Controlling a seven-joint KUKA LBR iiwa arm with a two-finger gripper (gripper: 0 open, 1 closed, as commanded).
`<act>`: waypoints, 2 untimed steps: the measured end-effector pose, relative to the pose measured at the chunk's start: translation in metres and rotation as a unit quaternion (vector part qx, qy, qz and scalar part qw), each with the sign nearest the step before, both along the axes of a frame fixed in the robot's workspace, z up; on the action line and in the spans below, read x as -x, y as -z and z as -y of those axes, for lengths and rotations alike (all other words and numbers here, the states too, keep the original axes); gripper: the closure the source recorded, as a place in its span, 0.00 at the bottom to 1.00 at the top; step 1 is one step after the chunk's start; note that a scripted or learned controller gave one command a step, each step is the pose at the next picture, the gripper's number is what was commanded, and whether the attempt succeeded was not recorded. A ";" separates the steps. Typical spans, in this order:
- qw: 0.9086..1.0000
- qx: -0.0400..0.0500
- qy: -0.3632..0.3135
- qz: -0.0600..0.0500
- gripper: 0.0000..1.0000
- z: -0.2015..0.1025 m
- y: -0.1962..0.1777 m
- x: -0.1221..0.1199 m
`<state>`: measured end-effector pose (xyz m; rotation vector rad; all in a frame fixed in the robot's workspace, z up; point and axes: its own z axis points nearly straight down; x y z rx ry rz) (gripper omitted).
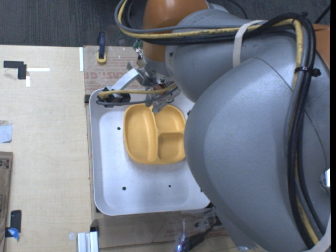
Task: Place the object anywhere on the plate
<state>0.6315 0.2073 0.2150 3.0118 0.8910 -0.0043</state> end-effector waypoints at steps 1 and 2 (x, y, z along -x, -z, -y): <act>0.993 0.000 0.114 0.001 1.00 -0.019 0.014 0.010; 1.000 0.001 0.024 -0.001 1.00 -0.020 0.090 -0.001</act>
